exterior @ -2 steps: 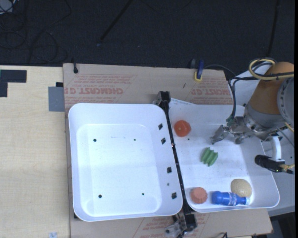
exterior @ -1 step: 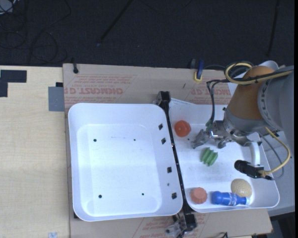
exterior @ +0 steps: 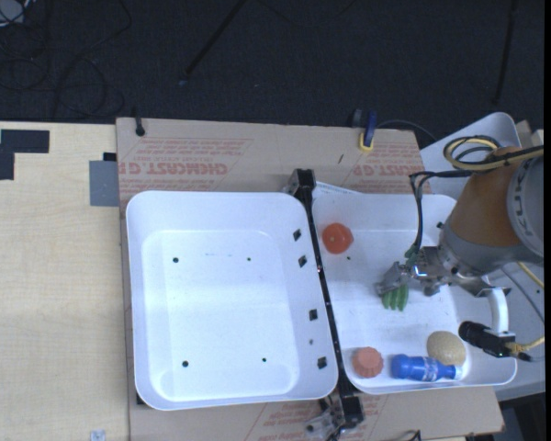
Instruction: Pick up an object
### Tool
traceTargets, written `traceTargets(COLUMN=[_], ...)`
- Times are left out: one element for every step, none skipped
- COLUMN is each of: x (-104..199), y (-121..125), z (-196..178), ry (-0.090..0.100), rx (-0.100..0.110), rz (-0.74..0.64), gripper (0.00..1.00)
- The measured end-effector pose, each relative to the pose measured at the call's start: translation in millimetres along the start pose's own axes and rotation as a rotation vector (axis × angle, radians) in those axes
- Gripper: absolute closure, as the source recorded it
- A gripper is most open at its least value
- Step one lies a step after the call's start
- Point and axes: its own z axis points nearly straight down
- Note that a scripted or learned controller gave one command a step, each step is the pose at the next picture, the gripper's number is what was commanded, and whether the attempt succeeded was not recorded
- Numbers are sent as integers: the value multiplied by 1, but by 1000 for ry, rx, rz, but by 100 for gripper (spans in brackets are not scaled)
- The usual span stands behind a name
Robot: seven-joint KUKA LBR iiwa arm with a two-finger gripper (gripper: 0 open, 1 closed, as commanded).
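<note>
cardboard sheet (exterior: 257,154), far side: red print is showing upside down, reading roughly "CHEMCAST" with "G.P." after it; smaller letters are blurring out
cardboard, far right strip: a second red print is repeating, partly cut off, reading "G.P"
cardboard, near edge under bins: red lettering is peeking out, too little showing to read

Even, fairly bright light falls from above on the two white bins (exterior: 220,237), which look slightly washed out, with soft, faint shadows along their walls. The floor (exterior: 257,44) behind the bench is dim and nearly black. The whole picture is a little soft and grainy.
</note>
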Motion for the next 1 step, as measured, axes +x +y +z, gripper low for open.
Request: traceTargets(x=[0], y=[1], z=[-10], ry=[1], rx=[-1], rz=[2], gripper=[100])
